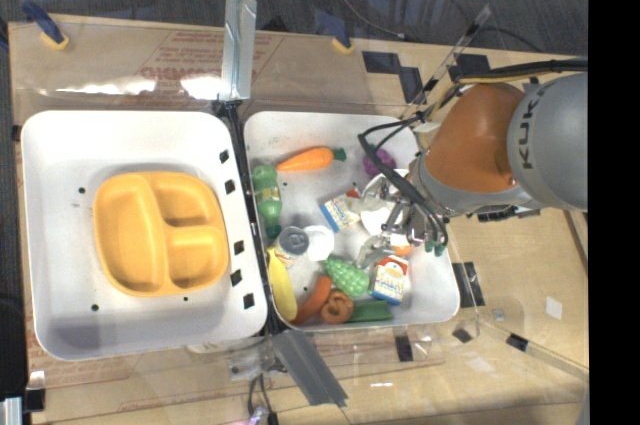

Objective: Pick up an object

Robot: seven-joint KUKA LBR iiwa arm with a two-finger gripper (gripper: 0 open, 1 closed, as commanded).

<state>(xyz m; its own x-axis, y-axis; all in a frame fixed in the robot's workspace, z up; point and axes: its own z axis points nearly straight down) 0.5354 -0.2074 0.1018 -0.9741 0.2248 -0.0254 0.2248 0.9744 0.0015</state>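
The metal tool hangs low in the right-hand shallow white plastic bin, above a clutter of small toys; whether it grips anything I cannot tell. Just below it lies a small white carton with a red label. Nearby lie a smooth orange plastic carrot, a knobbly green toy and a yellow banana. The left bin holds a glossy yellow divided tray.
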